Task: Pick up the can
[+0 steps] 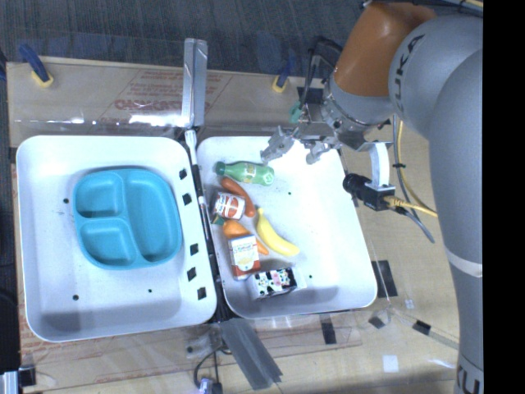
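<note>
Eyes on the can (230, 208): a small squat cylinder with a red label and a pale metallic top, lying in the right bin (344, 245) close against its left wall. It's packed in tight. An orange carrot (234, 187) lies just above it, touching or nearly so, and above that a green plastic bottle (246, 172) rests on its side, smooth and glossy, with a white cap pointing left. To the can's right, a yellow banana (275, 236) curves down and away, almost brushing it. Below the can sits a flat orange carton (244, 253) with a printed face, and lower still a boxy black-and-white patterned carton (274, 281) near the bin's front edge.

Now up to the gripper (294, 147), hovering over the bin's upper rim. Its two pale metal fingers (275, 146) are spread wide apart, nothing between them. The can lies well below and to the left of those fingertips, with the bottle and carrot between the two.

Behind the fingers, the arm (435, 97) bulks in from the right, smooth grey casing with a glossy orange band.

Over in the left bin (49, 302), a moulded blue tray (127, 217) with rounded compartments lies alone on the white plastic floor.
</note>
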